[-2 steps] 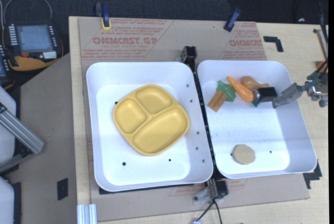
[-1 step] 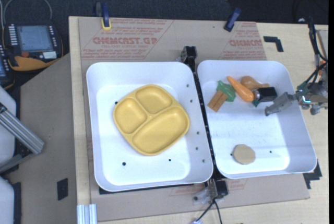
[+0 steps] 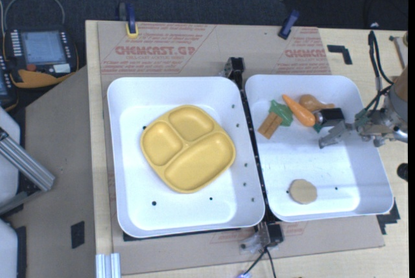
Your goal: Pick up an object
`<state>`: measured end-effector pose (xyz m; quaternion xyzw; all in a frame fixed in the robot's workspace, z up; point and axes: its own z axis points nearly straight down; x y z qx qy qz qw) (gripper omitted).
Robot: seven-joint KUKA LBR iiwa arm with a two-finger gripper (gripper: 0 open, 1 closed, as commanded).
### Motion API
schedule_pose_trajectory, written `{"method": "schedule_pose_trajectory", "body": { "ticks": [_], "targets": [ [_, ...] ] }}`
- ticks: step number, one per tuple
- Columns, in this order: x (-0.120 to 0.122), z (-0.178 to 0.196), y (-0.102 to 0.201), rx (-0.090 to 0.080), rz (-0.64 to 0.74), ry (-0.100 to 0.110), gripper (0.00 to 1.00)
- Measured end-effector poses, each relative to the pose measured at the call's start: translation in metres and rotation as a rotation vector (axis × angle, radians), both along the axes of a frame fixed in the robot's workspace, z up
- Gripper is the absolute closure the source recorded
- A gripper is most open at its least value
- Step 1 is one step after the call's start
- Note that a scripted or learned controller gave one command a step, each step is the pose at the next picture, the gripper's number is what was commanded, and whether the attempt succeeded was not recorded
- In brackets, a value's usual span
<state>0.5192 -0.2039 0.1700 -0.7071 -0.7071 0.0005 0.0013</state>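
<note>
While reaching in from the right, as seen from the camera overhead: gripper (image 3: 332, 135) low inside the right bin (image 3: 369, 202), just beside the cluster at the far side; impossible to tell how far open; nothing visibly held. Close by, a carrot (image 3: 299, 111), nearest of the lot and the likely target; touching or overlapping it, a green piece (image 3: 283, 110); next to that, a tan block (image 3: 268, 126); behind the carrot, a brown lump (image 3: 310, 101), partly hidden; well apart near the front wall, a round biscuit (image 3: 303, 192) lying alone. Over in the left bin (image 3: 123, 140), a yellow divided plate (image 3: 188, 148), far from the action. Judged to be at the approach stage, no grasp yet made. Next move: needs one target chosen, lining up across the carrot's narrow width, then closing and lifting; risks nudging the crowded neighbours.
</note>
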Motion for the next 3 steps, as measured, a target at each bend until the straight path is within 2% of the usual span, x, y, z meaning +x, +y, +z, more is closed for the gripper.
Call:
{"method": "schedule_pose_trajectory", "body": {
  "ticks": [1, 2, 3],
  "targets": [
    [-0.001, -0.043, 0.004, 0.001, 0.000, 0.002, 0.00],
    [0.000, -0.030, 0.003, -0.002, 0.000, -0.004, 1.00],
    [0.000, 0.029, -0.002, -0.003, 0.000, -0.005, 1.00]
  ]
}}
